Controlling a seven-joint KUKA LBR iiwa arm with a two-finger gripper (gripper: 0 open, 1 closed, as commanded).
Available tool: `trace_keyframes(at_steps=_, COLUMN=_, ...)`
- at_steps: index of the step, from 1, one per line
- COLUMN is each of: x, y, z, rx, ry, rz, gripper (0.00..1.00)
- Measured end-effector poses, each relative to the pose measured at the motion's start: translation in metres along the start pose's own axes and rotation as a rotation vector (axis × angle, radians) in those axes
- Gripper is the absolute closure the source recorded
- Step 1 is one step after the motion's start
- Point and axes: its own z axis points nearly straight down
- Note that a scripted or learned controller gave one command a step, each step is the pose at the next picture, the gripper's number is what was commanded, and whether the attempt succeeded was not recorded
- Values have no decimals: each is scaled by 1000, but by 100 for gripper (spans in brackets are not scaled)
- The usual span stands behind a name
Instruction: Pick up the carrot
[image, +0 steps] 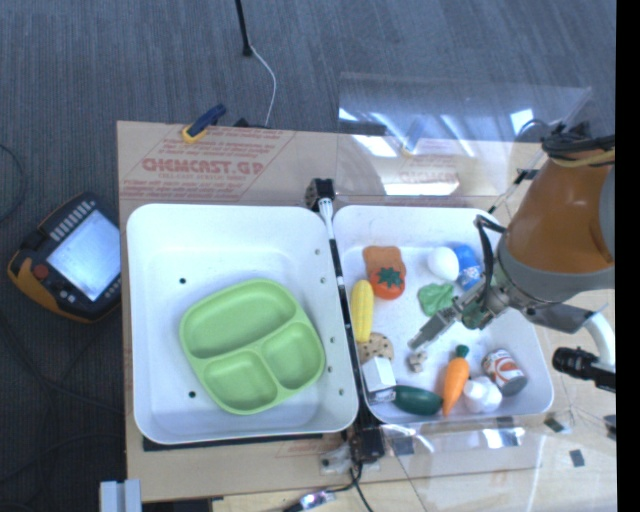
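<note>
Closest to the camera, along the near wall of the right bin (540, 405), a dark green cucumber (417, 401) is lying beside the carrot (454, 381), which is resting just below the hand (416, 350), orange body angled with its green top pointing up toward the wrist. Nothing is sitting between the fingers, and whether they are apart or together cannot be told at this angle. Right of the carrot a white round piece (482, 396) and a small can (503, 369) are crowding the corner. Left of the hand a cookie (375, 348) and a yellow corn cob (361, 309) are lying near the bin's left wall, with a white block (378, 376) below them. Above the hand a tomato on an orange card (385, 271), a green leafy toy (436, 297), a white egg (442, 262) and a blue item (467, 261) are spreading out. Far to the left, the other bin (160, 400) is holding a green divided plate (252, 345).
</note>
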Motion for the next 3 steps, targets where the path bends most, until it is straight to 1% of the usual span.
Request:
trace_keyframes(at_steps=1, x=-31, y=-10, z=130, rx=-15, ry=-11, rz=-72, gripper=0)
trace_keyframes(at_steps=2, x=-31, y=-8, z=119, rx=-19, ry=-16, rz=-72, gripper=100)
trace_keyframes(at_steps=3, x=3, y=49, z=23, rx=-10, ry=-4, rz=-3, gripper=100)
